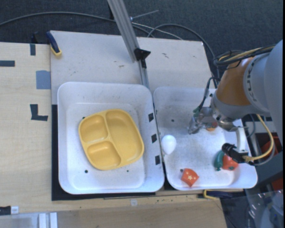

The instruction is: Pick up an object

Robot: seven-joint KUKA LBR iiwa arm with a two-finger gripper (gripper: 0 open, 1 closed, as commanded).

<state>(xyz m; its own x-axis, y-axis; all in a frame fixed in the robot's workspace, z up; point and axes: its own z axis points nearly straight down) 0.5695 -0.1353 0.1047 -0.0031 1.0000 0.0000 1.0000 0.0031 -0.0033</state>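
Pale bench, two white bins side by side. Right bin, near edge: orange block, green-red toy; white egg beyond. Gripper low over bin floor, nothing seen held; jaw state unclear. Approach step; next needs descent onto one object. Left bin: yellow tray.

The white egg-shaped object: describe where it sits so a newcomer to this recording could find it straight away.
Start at the right bin, the one the grey arm reaches into. Along its left wall, about halfway down, lies the white egg, left of the tool and apart from it. It is the only plain white, rounded item there; the orange block and the green and red toy sit nearer the front edge.
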